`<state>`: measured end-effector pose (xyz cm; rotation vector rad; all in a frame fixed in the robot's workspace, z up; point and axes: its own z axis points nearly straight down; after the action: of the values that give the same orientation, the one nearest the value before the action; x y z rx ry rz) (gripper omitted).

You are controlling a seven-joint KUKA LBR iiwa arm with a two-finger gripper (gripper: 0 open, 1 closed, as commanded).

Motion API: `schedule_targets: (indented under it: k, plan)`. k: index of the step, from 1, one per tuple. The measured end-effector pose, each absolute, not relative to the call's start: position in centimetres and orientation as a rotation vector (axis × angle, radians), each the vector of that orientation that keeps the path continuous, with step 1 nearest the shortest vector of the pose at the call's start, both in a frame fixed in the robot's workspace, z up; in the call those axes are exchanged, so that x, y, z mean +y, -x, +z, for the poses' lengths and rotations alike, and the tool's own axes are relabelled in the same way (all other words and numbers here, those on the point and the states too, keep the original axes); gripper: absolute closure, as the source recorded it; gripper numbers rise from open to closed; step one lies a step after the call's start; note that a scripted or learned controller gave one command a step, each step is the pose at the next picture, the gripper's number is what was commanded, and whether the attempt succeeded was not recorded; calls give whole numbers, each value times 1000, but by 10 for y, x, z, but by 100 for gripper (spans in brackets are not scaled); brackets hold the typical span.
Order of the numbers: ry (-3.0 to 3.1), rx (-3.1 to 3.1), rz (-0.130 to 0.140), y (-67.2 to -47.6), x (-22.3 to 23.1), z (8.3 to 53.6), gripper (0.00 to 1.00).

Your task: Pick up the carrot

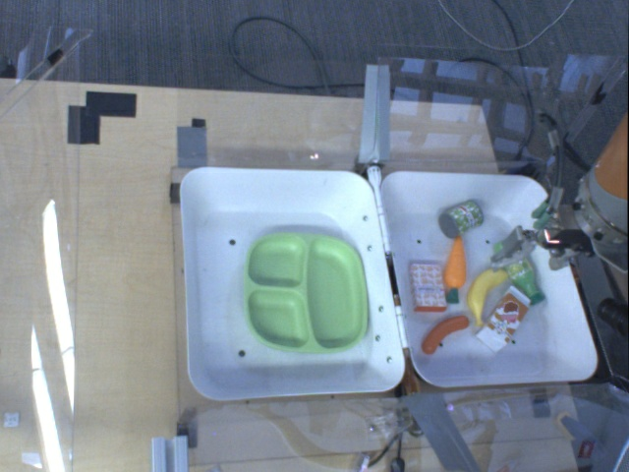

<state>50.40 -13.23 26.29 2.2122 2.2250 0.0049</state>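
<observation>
Here, the carrot [455, 264] is seen lying in the right-hand bin [491, 368], roughly upright in the picture with its green top at the lower end, just beside a small patterned box [428, 286] on one side and a banana [485, 291] on the other. A grey can [461, 216] is set just above it, and a sausage [445, 333] lies below. The gripper [536, 236] is held at the bin's right side, over a green packet [526, 281] and well apart from the carrot; nothing is seen gripped in it, and how far it is parted cannot be told. In the left-hand bin [211, 264] a green divided tray [307, 292] is laid. The carrot is judged to be a light, rigid toy with a smooth and probably slippery skin, so it is best taken across its thicker middle, where both flanks are free of the neighbours, not at the tapering tip.
</observation>
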Motion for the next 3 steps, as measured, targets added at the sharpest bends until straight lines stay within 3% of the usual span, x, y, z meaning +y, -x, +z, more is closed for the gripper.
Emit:
schedule_targets:
  k: [1, 2, 3]
  plan:
    - [-2284, 2133, 25, -575, -92, 103, 0]
    - [-2393, 2024, 11, -583, -141, 89, 0]
    - [-2177, 2253, 13, -531, -102, 89, 0]
